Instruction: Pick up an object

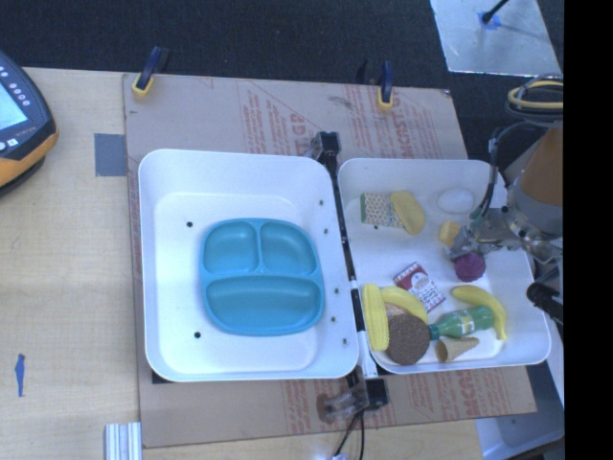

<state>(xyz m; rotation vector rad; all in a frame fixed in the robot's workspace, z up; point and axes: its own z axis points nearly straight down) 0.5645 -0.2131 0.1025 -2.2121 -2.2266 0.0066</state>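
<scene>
I'm looking down on the bench now, two white bins side by side on a sheet of cardboard. The left bin (172, 257) carries a blue divided plate (261, 277), lying flat near the middle of it. The right bin (433, 172) is where the clutter is, and that's where my arm (538, 175) has reached in from the right edge.

The gripper (476, 240) sits low over the right half of that bin, just above a small purple round object (469, 265). It looks to be touching or nearly touching it, but from this angle I cannot tell how wide the tool stands or whether it has hold of anything. A small yellow block (449, 232) lies just beside the tool on its left.

Around the rest of the bin: a yellow piece (409, 212) at the back beside a green-printed packet (377, 209), and a pale white disc (457, 199) near the back wall. Toward the front, a red and white carton (419, 286) lies tilted, a banana (479, 302) curves on the right, another banana (402, 301) lies next to a corn cob (375, 317) by the left wall. A brown round cookie (407, 338) rests at the front, touching a green bottle (460, 325) lying on its side, with an ice cream cone (458, 348) just in front of it.

An orange-edged handheld pendant (17, 118) sits at the far left of the table.
</scene>
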